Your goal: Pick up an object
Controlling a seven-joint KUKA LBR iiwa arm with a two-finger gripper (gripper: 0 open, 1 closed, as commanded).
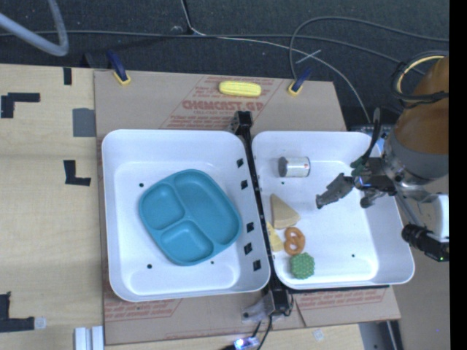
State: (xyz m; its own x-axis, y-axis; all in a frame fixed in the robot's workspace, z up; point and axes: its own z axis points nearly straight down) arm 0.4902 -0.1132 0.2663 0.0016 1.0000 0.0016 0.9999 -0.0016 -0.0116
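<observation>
**A:** From the camera view, where is the tool (330,193) relative to something it could pick up?

**B:** It hangs over the middle of the right bin (379,265), pointing toward the divider between the bins. The nearest candidates lie to its left in the picture. The small grey-and-white cylinder (293,167) is up and to the left, lying on its side with its long axis running across the bin. The pale wedge (284,212) is left and slightly lower, near but apart from the tool.

**A:** Is the tool spread or pressed together?

**B:** I cannot tell; it reads as one dark shape at this angle. Nothing is seen between its tips.

**A:** What else is in that bin?

**B:** A pretzel (294,240) just below the wedge, a green knobbly ball (302,266) below that, and a yellowish piece (273,237) against the left wall. All crowd the bin's left side, well away from the arm's base.

**A:** And the left bin (117,152)?

**B:** It holds one blue divided plate (190,216), three compartments, nothing in them.

**A:** Anything outside the bins?

**B:** A yellow corn-like toy (239,89) on the cardboard over the desk, behind the bins. My guess is that the wedge is the shortest reach: a short move left and down.
</observation>
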